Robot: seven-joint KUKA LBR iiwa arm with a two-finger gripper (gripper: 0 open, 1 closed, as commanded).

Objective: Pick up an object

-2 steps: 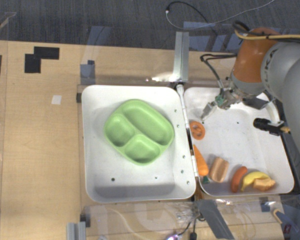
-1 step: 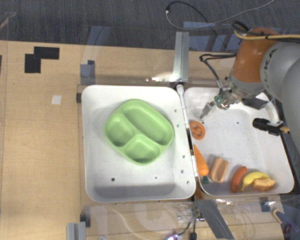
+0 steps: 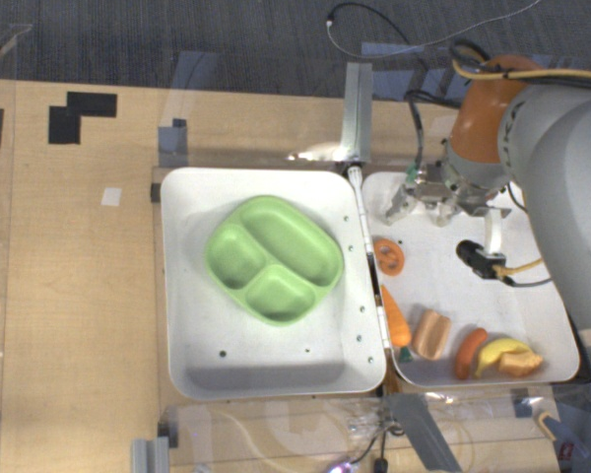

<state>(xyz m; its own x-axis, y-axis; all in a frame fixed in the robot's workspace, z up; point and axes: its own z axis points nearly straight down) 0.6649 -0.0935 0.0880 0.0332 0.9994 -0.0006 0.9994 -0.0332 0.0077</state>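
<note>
plate [image 3: 273, 257]: showing light green
bins [image 3: 192, 363]: showing white
carrot [image 3: 396, 321]: showing orange, lying at 6 o'clock from the orange slice [image 3: 388, 255]
bread roll [image 3: 432, 334]: showing tan
arm [image 3: 561, 156]: showing grey, orange band [image 3: 480, 116]
bench [image 3: 69, 294]: showing pale wood

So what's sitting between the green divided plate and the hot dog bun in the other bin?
In the camera view, the bins' metal divider and a carrot lie between the green plate and the bun.

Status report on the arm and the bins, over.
Gripper hovering over right bin, nothing held. Carrot, toy food along near edge. Green plate in left bin.
</note>
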